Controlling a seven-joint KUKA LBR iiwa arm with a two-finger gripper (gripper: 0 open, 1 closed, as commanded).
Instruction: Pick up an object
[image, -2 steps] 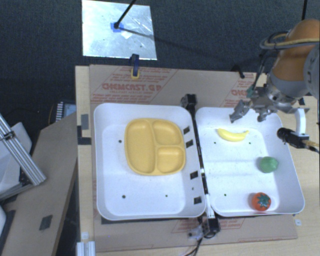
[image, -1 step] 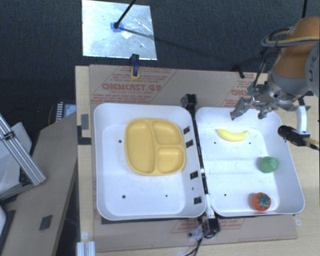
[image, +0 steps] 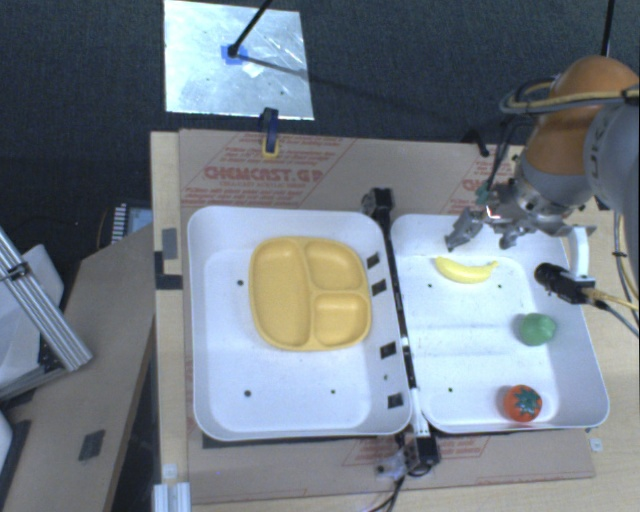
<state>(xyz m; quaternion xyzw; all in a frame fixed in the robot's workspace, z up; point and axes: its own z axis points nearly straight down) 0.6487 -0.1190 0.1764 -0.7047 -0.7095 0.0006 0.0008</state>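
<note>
Pick-up not yet made: gripper (image: 487, 230) hangs with jaws spread and empty over the far edge of the right bin (image: 452, 405), just above the banana (image: 465, 269), while green ball (image: 537, 329) and orange-red fruit (image: 522, 402) lie untouched nearer the front

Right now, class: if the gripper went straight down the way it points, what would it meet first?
Probably the banana, lying just below the gripper in the right bin; depth is unclear, so it might miss.
</note>
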